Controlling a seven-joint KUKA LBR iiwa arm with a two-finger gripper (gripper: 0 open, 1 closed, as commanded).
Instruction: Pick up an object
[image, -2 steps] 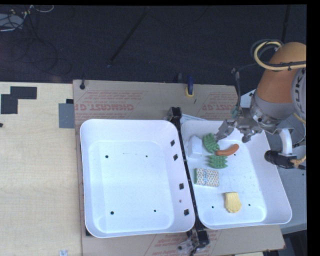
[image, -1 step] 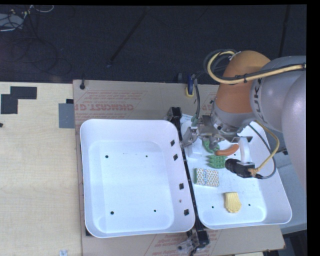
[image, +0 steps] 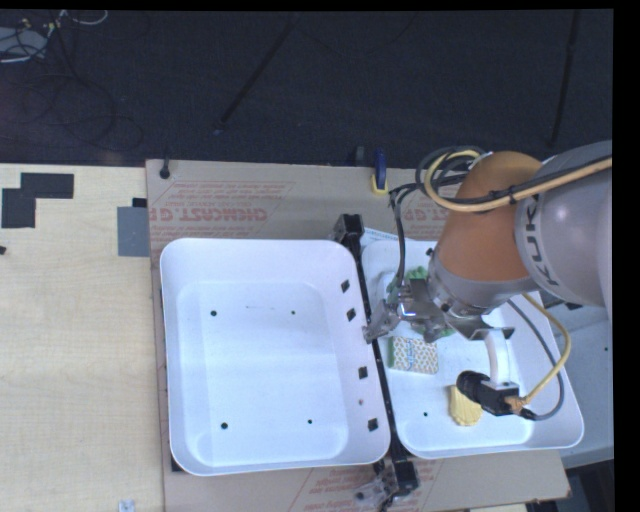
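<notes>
The arm (image: 540, 235) runs off the right edge and covers the far part of the right bin (image: 560, 435). A green object (image: 414, 272) peeks from under its wrist, too hidden to name. The gripper (image: 405, 318) is too blurred to read.
</notes>
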